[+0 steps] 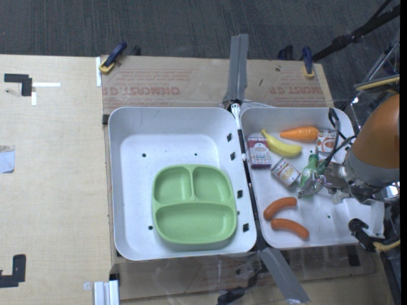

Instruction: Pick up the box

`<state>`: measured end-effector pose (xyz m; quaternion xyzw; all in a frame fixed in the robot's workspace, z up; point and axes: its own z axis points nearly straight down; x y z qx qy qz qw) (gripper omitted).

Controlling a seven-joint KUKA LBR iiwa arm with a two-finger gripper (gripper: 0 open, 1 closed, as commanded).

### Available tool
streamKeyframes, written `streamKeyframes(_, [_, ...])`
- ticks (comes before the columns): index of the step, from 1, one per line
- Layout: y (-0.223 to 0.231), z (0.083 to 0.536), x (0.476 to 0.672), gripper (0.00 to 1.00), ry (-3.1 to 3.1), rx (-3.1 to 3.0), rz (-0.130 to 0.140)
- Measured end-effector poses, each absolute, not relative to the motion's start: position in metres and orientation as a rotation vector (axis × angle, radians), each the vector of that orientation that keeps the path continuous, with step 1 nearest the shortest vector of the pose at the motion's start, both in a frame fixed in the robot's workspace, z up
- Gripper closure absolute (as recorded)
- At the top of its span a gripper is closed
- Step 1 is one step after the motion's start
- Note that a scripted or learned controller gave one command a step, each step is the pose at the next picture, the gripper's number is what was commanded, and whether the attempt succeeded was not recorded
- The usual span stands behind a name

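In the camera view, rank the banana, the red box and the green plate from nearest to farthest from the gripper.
Measured from the gripper in the right bin:
1. Banana, up and left of it, at the back of the right bin.
2. Red box, farther left, by the wall between the two bins.
3. Green plate, across in the left bin.

Lighting's pretty even and soft overall, nothing harsh. The two white bins [121, 189] come out bright, close to blown out on their floors, so the surface detail there is washed. The green tray [193, 204] throws just a faint shadow around its edge, and the sausages [286, 218] barely shadow at all. The dark floor up top [159, 11] is dim and grainy. The picture is low-res and a bit soft; small labels in the right bin are unreadable. The orange arm [381, 138] looks slightly blurred.
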<state>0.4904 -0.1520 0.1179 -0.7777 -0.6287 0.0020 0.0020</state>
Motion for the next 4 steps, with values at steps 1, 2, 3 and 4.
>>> streamKeyframes(1, [-0.098, 0.088, 0.517, 0.0, -1.921, -2.48, 0.008])
streamKeyframes(2, [-0.014, 0.189, 0.571, 0.0, -1.698, -2.641, 0.01])
streamKeyframes(3, [-0.04, 0.188, 0.477, 0.0, -1.667, -2.658, 0.013])
streamKeyframes(4, [-0.041, 0.194, 0.477, 1.0, -1.664, -2.657, 0.023])
